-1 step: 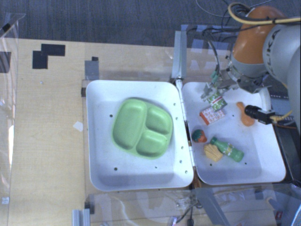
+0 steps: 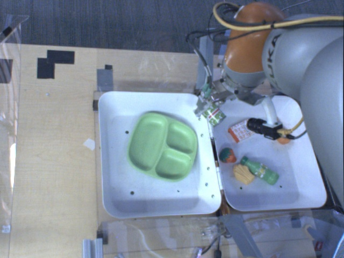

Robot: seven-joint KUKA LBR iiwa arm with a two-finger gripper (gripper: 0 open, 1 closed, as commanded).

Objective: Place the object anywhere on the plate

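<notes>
I see the gripper [image 2: 210, 105] over the seam between the two bins, clamped on a small green-and-white can [image 2: 214, 115] that hangs tilted between its fingers. The green plate [image 2: 163, 145] lies in the left bin [image 2: 115, 198], down and to the left of the can, so I judge the carry goes that way.

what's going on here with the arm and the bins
A grey KUKA arm with an orange band reaches in from the right, its gripper over the seam between the two shallow white bins. A small green-and-white object sits at the gripper tip; whether it is gripped is unclear. The green sectioned plastic plate in the left bin has nothing on it. The right bin holds a red-and-white packet, a small strawberry-like toy and a green bottle.
</notes>
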